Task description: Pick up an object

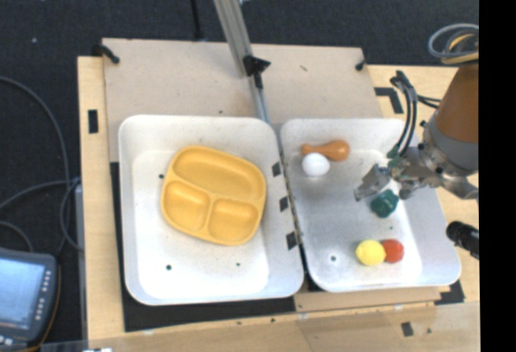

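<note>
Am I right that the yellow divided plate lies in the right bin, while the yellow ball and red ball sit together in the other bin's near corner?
Not quite. The camera view shows the plate in the left bin, not the right one. The rest stands: the yellow ball and red ball sit together in the other bin's near corner.

Robotics lab, plywood bench, two white bins, aluminium camera mast, loose cables
</note>
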### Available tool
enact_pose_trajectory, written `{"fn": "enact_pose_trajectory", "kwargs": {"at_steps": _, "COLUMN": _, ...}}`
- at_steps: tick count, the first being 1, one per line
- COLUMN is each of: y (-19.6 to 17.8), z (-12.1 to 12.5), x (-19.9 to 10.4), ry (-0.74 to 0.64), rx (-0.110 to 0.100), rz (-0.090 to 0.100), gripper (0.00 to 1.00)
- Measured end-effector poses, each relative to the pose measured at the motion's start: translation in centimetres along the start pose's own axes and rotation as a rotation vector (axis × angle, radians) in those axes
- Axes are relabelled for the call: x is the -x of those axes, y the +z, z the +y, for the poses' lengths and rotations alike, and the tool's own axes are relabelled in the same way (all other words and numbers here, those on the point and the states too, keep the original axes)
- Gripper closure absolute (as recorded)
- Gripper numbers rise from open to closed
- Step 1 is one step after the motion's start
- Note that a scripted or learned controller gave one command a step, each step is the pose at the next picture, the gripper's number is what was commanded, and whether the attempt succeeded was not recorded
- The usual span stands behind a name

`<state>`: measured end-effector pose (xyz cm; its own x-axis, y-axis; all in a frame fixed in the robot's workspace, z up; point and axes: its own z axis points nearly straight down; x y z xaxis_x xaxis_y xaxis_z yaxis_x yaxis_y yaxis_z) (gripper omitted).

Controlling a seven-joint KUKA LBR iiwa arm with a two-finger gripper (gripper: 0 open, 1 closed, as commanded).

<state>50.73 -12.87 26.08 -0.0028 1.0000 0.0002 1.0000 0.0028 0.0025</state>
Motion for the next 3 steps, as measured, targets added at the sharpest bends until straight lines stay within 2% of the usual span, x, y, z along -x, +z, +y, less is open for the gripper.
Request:
{"fn": "enact_pose_trajectory", "kwargs": {"at_steps": 1, "y": 0.0, "z": 0.0, "x": 0.0, "ry": 0.003, "rx": 0.001, "rz": 0.0, "gripper": 0.0}}
{"fn": "enact_pose_trajectory", "kwargs": {"at_steps": 2, "y": 4.2, "z": 0.2, "x": 0.1, "ry": 0.004, "rx": -0.004, "rz": -0.001, "gripper": 0.0}}
{"fn": "enact_pose_trajectory", "kwargs": {"at_steps": 3, "y": 10.4, "z": 0.5, "x": -0.2, "ry": 0.004, "rx": -0.006, "rz": -0.001, "gripper": 0.0}}
